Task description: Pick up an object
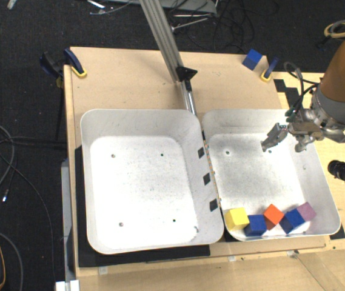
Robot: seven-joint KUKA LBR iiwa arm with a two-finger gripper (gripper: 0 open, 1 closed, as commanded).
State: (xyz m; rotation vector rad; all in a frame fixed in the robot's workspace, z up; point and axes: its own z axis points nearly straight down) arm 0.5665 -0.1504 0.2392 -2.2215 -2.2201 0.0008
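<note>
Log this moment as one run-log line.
gripper: above right bin, jaws open, holding nothing | blocks: yellow, orange, purple along near wall

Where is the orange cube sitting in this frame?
The orange cube lies in the right bin, along its near edge, wedged between two blue cubes in the row of blocks.

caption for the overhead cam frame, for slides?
Open gripper above right bin; five cubes clustered along its near edge.
</note>
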